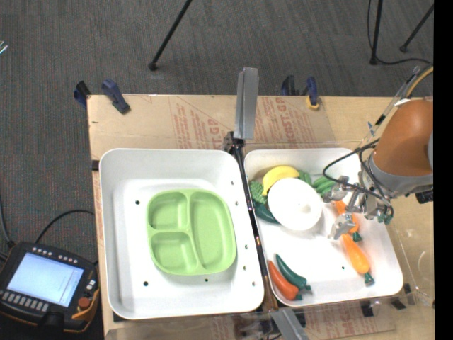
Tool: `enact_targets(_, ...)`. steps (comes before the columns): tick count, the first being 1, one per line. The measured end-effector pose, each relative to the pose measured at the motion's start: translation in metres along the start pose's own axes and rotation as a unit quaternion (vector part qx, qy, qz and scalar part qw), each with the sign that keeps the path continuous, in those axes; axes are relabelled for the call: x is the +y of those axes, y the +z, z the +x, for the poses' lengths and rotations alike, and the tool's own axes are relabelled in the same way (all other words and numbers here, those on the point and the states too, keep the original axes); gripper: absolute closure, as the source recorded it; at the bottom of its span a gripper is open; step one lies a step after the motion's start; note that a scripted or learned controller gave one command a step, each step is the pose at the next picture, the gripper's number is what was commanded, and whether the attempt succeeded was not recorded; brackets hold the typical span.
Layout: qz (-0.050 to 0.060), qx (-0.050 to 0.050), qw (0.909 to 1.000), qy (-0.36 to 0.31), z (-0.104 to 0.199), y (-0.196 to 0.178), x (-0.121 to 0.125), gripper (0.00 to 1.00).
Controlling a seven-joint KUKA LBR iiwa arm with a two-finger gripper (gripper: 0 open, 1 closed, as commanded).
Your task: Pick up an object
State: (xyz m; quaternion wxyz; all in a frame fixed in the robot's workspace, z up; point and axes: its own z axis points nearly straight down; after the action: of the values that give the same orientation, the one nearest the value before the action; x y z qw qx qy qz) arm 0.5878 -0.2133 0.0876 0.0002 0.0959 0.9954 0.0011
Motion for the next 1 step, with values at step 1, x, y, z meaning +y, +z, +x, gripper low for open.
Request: enact_targets(1, 0.0, -0.002, 0.9999, 0.015, -0.0066, -0.0007, 0.0016, 0.0)
